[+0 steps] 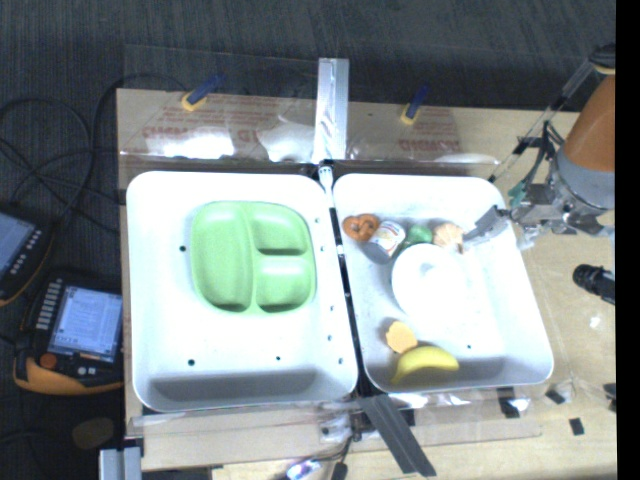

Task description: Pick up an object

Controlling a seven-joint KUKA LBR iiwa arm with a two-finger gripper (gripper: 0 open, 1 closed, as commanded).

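Note:
The right bin [520,308] holds several small items. Along its far side lie an orange pretzel-shaped piece [361,227], a small white cup [388,235], a green piece [418,235] and a beige piece [447,234]. A white round plate [432,278] lies in the middle. An orange chunk [401,337] and a yellow banana [425,363] rest near the front wall. My gripper [484,226] hangs over the bin's far right corner, just right of the beige piece, and I see nothing held in it.
The left bin [160,348] holds a green divided plate [253,254]. The arm's orange band [596,128] and wrist stand over the bench at the right. Clear plastic sheeting [300,133] with clips lies behind both bins.

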